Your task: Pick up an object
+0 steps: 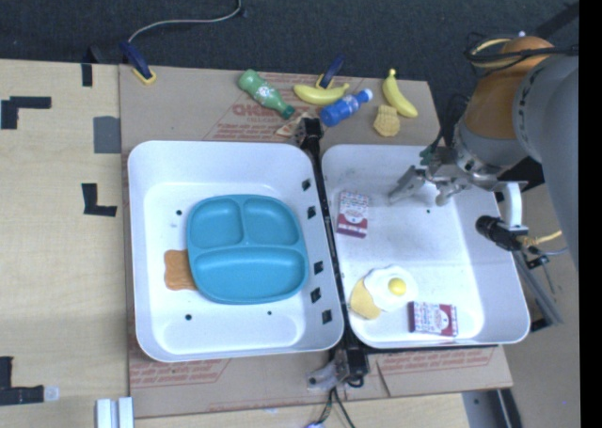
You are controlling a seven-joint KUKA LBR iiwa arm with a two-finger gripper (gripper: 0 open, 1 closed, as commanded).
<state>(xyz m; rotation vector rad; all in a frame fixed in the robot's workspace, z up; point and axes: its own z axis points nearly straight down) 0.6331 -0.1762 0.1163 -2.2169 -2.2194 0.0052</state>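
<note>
My gripper [425,191] hangs over the upper part of the right bin [489,257], open, with nothing between its fingers. A small red-and-white carton [354,214] lies to its left on the bin floor. Near the bin's front sit a fried-egg toy [392,285], a yellow lump [362,302] touching it, and a red-and-white box [433,319]. The left bin [155,191] holds a blue divided plate [247,247] with an orange toast piece [176,270] tucked at its left edge.
Behind the bins, on the cardboard, lie a green bottle [264,93], two bananas [322,93] [401,96], a blue bottle [345,108] and a yellow piece [386,121]. The arm's grey body and orange band [508,97] stand over the right bin's far right corner.
</note>
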